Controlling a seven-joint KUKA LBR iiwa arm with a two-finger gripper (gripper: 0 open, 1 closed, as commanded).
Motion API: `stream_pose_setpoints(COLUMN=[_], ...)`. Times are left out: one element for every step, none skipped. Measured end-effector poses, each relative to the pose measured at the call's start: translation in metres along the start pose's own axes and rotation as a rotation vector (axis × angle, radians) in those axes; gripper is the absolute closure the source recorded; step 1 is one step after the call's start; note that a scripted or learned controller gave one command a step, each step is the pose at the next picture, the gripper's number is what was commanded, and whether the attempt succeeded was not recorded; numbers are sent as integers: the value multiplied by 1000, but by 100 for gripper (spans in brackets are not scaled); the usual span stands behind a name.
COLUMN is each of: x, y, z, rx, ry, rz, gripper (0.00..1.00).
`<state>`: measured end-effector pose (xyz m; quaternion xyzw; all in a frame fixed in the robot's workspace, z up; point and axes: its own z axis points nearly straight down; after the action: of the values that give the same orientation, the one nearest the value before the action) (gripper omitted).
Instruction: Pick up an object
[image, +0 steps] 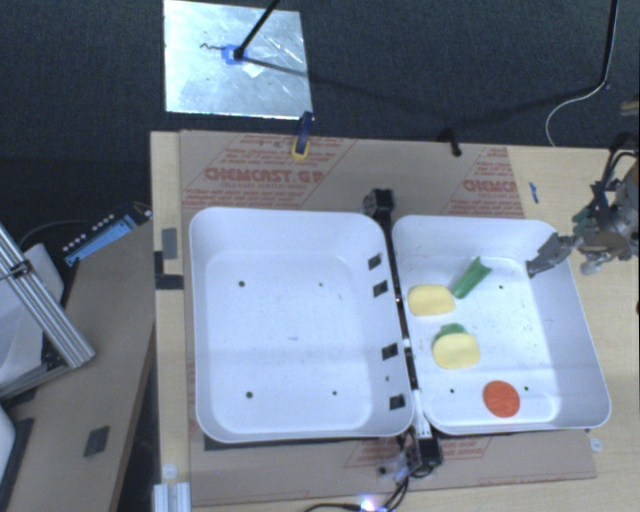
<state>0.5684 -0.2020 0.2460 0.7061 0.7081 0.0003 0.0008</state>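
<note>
The hand (545, 256) hangs over the right bin's (580, 340) far right rim (whether open or closed, I cannot tell). Inside lie two yellow blocks (431, 299), a green stick (468, 277) and an orange disc (502, 398).

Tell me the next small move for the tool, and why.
Probably move the tool leftward over the right bin toward the green object. The tool sits at the bin's right rim holding nothing, and that object lies nearest, beside a yellow piece.
</note>
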Motion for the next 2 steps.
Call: stream_pose_setpoints(x=[107, 120], y=[18, -22], z=[58, 165], rx=[3, 11], ry=[4, 3], rz=[-9, 1], gripper=[0, 0])
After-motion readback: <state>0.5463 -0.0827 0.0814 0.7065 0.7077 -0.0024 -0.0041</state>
